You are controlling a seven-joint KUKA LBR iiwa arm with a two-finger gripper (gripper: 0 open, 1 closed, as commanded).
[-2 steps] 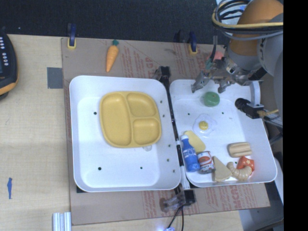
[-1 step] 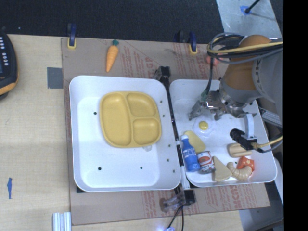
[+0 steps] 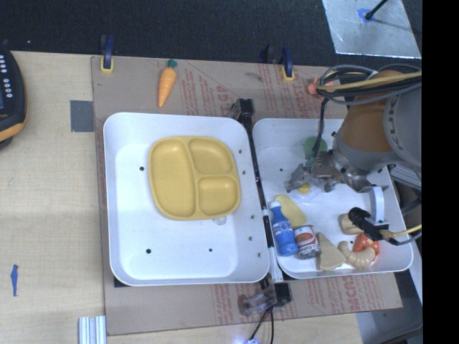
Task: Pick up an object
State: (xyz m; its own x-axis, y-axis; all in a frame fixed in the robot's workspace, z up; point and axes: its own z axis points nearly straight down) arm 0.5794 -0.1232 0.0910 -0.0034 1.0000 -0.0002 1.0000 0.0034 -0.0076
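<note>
My gripper (image 3: 310, 180) hangs low in the right bin (image 3: 401, 264), in its upper left part, with the grey and orange arm behind it to the right. A small yellow piece (image 3: 304, 189) lies right under the gripper, and whether it is held I cannot tell. A green object (image 3: 311, 146) lies just above the gripper. A pale yellow object (image 3: 290, 208), a blue bottle (image 3: 282, 233) and a red can (image 3: 306, 241) lie below it by the bin's left wall. A tan wedge (image 3: 328, 253) and an orange-red toy (image 3: 363, 251) rest near the front edge.
The left bin (image 3: 129, 256) holds a yellow divided plate (image 3: 193, 175). An orange toy carrot (image 3: 166, 83) lies on the bench behind the left bin. A dark device (image 3: 8, 92) sits at the far left edge.
</note>
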